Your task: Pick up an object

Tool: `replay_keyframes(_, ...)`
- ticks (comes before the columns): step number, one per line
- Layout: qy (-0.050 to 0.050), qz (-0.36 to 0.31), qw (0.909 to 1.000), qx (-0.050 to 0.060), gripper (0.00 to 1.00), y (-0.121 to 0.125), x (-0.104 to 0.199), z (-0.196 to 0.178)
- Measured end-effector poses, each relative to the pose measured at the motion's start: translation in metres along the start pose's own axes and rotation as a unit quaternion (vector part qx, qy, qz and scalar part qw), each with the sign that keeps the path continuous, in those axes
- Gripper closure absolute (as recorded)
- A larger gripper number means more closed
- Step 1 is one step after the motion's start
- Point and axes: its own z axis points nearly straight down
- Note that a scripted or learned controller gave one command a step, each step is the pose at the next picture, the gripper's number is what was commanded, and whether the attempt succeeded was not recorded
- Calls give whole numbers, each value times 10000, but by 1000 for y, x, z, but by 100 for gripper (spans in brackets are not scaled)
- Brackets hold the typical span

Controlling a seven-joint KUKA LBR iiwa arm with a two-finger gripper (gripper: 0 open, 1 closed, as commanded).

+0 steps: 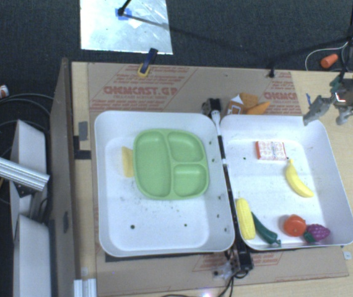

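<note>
- The gripper (331, 109) hovers at the right bin's (337, 184) far right corner, fingers apart, gripping nothing.
- The banana (299, 179) lies mid-bin, nearest the gripper (well apart from its neighbours).
- Best to descend squarely, fingers straddling its width.

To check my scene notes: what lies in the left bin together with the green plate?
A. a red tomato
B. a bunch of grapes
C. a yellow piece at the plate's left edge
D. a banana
C: a small yellow piece lies at the left edge of the green plate in the left bin, while the banana, tomato and grapes lie in the right bin.
</note>
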Motion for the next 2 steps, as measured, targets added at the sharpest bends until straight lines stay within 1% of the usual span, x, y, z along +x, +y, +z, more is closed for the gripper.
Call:
replay_keyframes(1, 20, 20, 10000, 71, 0, -30, -13, 160)
replay_keyframes(2, 10, 15, 10000, 23, 0, -51, 1, 191)
